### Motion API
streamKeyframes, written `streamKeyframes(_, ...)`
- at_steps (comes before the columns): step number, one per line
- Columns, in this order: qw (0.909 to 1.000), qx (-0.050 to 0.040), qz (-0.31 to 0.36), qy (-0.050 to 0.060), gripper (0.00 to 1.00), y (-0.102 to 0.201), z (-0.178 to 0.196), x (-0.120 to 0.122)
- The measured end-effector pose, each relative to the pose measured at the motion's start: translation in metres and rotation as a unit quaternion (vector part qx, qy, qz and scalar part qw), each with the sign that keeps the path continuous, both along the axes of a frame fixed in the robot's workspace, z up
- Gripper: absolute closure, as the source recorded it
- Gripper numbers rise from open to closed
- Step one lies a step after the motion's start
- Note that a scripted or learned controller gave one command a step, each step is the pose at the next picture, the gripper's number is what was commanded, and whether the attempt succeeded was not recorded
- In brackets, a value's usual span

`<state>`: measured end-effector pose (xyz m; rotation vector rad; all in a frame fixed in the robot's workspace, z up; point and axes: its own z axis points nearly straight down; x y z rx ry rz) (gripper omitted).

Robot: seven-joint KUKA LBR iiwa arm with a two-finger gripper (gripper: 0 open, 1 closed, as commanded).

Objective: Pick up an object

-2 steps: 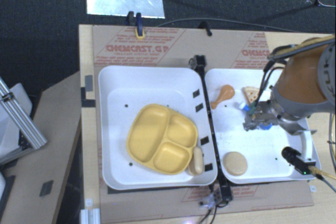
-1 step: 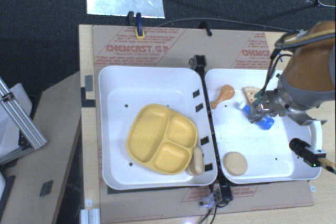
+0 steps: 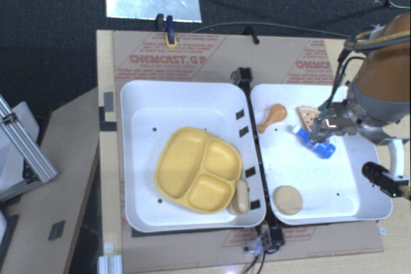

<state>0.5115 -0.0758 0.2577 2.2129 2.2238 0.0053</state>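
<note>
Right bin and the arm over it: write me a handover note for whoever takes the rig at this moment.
End effector: low in the right bin, over the blue toy; whether it is open or shut cannot be made out, and no grasp shows.
Right bin: blue toy under the arm, toast slice just behind it, drumstick near the divider, round bun at the front.
Left bin: yellow divided plate, with a small bread roll at its front right edge.
Done: the arm is down at the blue toy.
Left: confirm a grip and lift something clear of the bin.
</note>
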Motion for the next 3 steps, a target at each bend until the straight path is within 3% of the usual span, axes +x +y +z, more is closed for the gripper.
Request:
streamKeyframes(1, 1.0000, 0.0013, 0.003, 0.002, 1.00, 0.057, 0.001, 0.005)
streamKeyframes(3, 1.0000, 0.0013, 0.002, 0.003, 1.00, 0.153, -0.036, 0.011)
